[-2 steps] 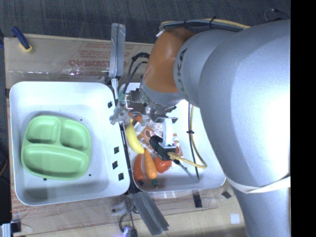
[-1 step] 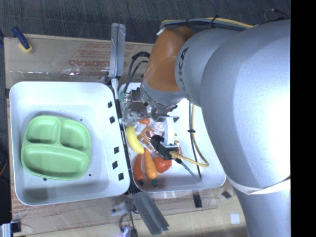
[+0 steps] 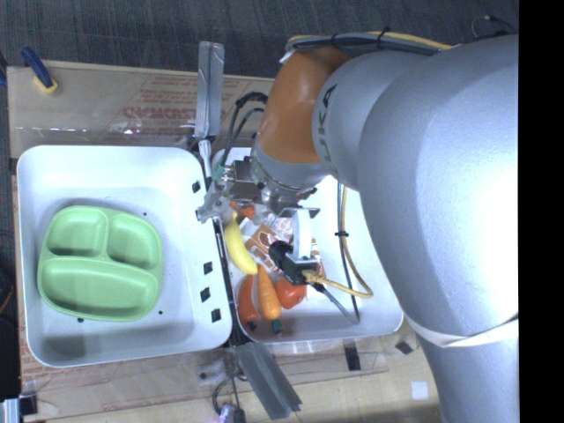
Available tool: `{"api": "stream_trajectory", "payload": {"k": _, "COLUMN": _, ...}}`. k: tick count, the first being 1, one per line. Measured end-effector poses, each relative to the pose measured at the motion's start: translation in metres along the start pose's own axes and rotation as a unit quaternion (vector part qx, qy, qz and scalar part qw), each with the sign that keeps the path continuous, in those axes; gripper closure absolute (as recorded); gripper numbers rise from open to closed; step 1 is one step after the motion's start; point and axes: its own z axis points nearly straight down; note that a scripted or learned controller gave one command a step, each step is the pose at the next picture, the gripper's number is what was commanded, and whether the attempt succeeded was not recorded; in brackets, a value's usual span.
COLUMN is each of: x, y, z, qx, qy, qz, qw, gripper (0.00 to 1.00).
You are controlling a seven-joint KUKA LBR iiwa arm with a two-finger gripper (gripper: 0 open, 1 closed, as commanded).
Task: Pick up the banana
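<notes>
Leftmost in the frame, the left bin [image 3: 35,236] holds a green divided plate [image 3: 100,260], lying flat and well apart from the task's work. Moving right past the ridge where the two bins meet, the banana [image 3: 237,246] lies in the right bin [image 3: 374,320], close against its left wall, running from upper left to lower right. Just below and right of it sit an orange carrot [image 3: 267,296] and a red piece [image 3: 292,293], touching or nearly so. The hand [image 3: 251,203] hangs over the banana's upper end, at the centre of the frame, beneath the arm's orange band [image 3: 298,104]; whether it is open or closed cannot be told, as the wrist and cables hide it. By the look of things the step in hand is the approach or the grasp itself. The next move calls for a closing across the banana's narrow width, then a straight lift clear of the carrot and the wall.
</notes>
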Motion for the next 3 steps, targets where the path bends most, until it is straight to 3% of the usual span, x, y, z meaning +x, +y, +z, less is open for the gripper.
{"api": "stream_trajectory", "payload": {"k": 1, "x": 0.000, "y": -0.001, "z": -0.006, "qx": 0.005, "qy": -0.001, "qz": -0.003, "qw": 1.0000, "gripper": 1.00}}
{"api": "stream_trajectory", "payload": {"k": 2, "x": 0.000, "y": -0.001, "z": -0.006, "qx": 0.005, "qy": -0.001, "qz": -0.003, "qw": 1.0000, "gripper": 0.00}}
{"api": "stream_trajectory", "payload": {"k": 3, "x": 0.006, "y": 0.036, "z": -0.011, "qx": -0.007, "qy": 0.000, "qz": -0.032, "qw": 0.9995, "gripper": 0.00}}
